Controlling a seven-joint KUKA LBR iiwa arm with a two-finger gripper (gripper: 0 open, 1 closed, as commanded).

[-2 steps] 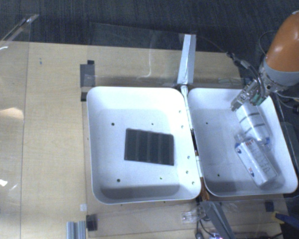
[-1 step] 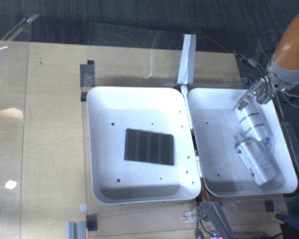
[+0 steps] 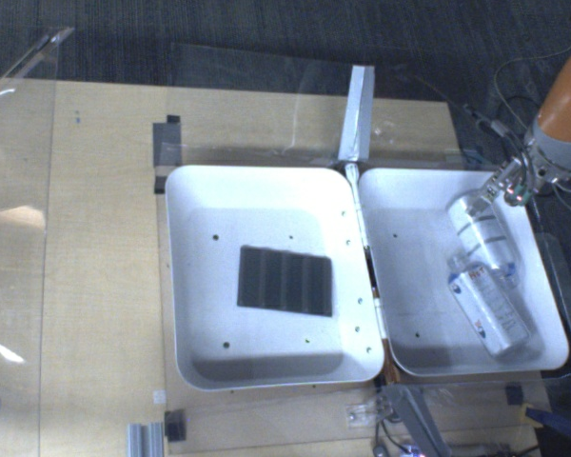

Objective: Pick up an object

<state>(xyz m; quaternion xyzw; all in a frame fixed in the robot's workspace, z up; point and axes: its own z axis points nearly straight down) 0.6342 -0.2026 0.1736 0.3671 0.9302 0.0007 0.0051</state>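
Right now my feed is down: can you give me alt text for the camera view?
A clear plastic bottle lies on its side in the right white bin, with the arm's end effector just above its upper end near the bin's far right corner. The left white bin holds a dark ribbed rectangular pad lying flat near its middle.

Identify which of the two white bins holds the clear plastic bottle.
The right bin: the clear bottle lies in it, by the arm. The left bin holds a dark ridged pad.

The arm [image 3: 563,112] shows an orange band above a grey wrist, with thin cables beside it.
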